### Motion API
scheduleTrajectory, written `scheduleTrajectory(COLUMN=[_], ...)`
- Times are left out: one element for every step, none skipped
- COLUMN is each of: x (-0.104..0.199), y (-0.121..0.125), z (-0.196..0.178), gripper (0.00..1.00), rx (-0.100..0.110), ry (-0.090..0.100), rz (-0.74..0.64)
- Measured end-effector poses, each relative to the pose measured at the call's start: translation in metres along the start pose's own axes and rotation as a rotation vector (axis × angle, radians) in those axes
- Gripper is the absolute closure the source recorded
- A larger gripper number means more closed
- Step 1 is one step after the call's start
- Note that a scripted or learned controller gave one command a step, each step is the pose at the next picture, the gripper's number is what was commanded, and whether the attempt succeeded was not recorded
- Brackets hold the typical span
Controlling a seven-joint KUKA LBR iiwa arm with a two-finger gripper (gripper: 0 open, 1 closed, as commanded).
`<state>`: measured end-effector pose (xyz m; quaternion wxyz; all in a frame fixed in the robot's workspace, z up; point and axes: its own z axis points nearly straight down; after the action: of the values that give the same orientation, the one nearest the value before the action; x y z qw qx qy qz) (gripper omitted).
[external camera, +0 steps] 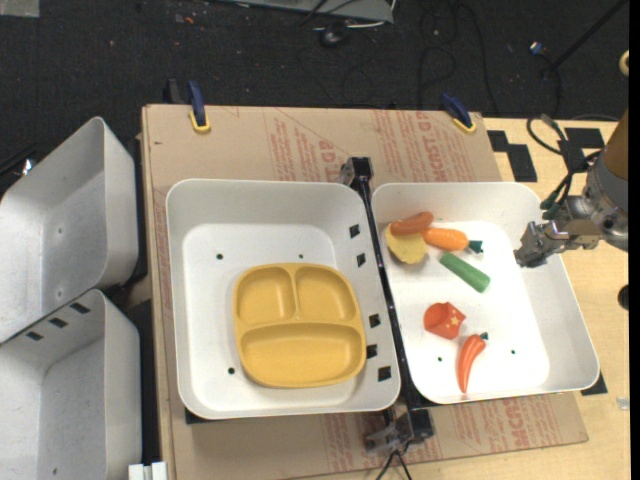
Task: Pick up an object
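The right bin holds several toy foods. An orange carrot and a red sausage-like piece lie near a yellow round piece at the bin's upper left. Just right of them lies a green cucumber. A red pepper and a red chili lie lower in the bin. My gripper hangs at the bin's right rim, apart from all the foods, with nothing seen between its fingers.
The left bin holds a yellow divided plate. Two white tubs stand off the bench at the left. A black divider runs between the bins. Cables lie on the dark floor behind.
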<state>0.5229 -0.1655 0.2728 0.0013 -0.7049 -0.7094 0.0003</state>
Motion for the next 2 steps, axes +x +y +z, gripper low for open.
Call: scheduleTrajectory(x=[0.045, 0.094], y=[0.003, -0.002], z=[0.008, 0.007], gripper=[1.00, 1.00], rx=[-0.001, -0.001], ry=[-0.001, 0.000], rz=[0.000, -0.001])
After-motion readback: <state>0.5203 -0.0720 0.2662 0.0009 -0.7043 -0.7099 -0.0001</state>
